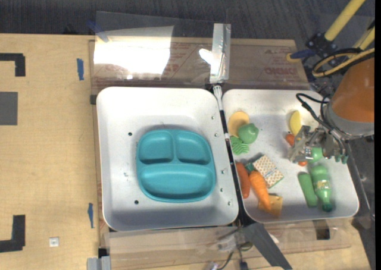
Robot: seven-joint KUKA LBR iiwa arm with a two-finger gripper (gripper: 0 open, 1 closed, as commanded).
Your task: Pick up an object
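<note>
My gripper hangs low over the right side of the right bin, reaching in from the right under the orange wrist band. A small red-orange piece lies right at its left side, and a green bottle sits just below it. A yellow banana lies just above the gripper. Further left are a green pepper-like toy, an orange-yellow piece, two carrots and a checkered packet. A green cucumber lies beside the bottle.
The left bin holds a teal divided plate. A wall between the bins runs down the middle. Yellow and black cables hang at the upper right, beyond the bin's far edge.
</note>
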